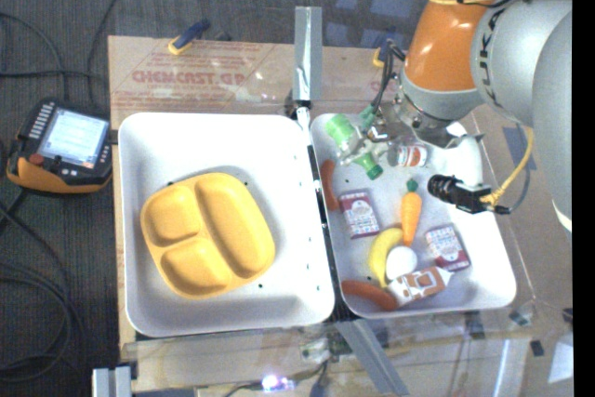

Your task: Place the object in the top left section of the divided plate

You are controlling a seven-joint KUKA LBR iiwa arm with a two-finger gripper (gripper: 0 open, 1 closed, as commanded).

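Observation:
The yellow divided plate (208, 232) lies in the left white bin (139, 144), tilted, with two small sections on its left and one long section on its right; nothing lies on it. My gripper (389, 140) hangs low over the far end of the right bin (493, 279), beneath the orange band. A clear green bottle (348, 137) lies just to its left, touching or nearly touching it. How the gripper stands on the bottle is hidden by the wrist.
The right bin also holds a brown sausage (327, 184), two maroon cartons (359, 212), a carrot (410, 212), a banana (381, 253), a white egg (402, 262) and a hot dog (369, 295). A teach pendant (60, 147) rests left of the bench.

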